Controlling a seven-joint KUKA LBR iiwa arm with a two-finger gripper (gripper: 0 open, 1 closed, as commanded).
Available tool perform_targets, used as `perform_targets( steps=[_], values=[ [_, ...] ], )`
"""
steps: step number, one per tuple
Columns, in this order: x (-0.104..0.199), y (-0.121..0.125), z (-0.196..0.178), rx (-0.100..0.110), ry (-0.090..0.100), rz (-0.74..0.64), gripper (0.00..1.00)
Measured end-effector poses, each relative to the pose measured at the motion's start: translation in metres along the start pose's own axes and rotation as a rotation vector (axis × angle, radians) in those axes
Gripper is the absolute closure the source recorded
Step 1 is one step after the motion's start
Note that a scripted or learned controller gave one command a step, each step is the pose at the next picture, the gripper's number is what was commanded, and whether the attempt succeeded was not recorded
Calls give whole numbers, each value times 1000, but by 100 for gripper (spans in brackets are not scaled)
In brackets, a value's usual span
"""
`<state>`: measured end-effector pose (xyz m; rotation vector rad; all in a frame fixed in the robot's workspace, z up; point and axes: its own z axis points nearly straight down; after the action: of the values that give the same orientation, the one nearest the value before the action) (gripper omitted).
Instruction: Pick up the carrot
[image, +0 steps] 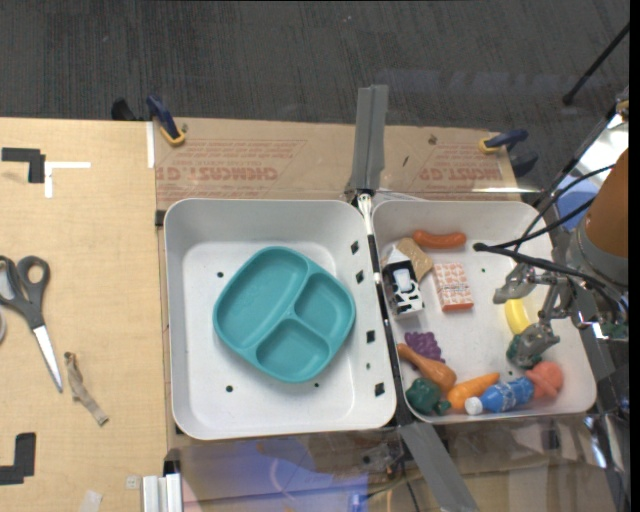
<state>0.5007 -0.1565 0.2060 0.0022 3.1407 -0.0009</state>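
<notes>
Brown cardboard is seen covering the bench (80, 300) under two white bins. An orange, tapered carrot (474, 389) is noted at the right bin's (470, 222) front wall. The tool (532, 318) is observed spread wide above, nothing held.

Bench (80, 300): light wood surface.
Left bin (185, 330): white, shallow, rests on the bench.
Right bin (480, 225): white, touching the left bin's side.
Cardboard sheet (270, 165): lies flat behind the bins.
Scissors (35, 315): grey-handled, at the bench's left edge.
Strap scrap (85, 390): near the scissors.
</notes>
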Motion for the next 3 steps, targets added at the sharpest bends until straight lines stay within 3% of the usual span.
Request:
perform_targets(
  steps=[1, 2, 3],
  values=[
    [16, 28, 97, 5, -16, 19, 0],
    [15, 55, 104, 11, -24, -163, 0],
    [10, 49, 110, 4, -17, -490, 0]
  ],
)
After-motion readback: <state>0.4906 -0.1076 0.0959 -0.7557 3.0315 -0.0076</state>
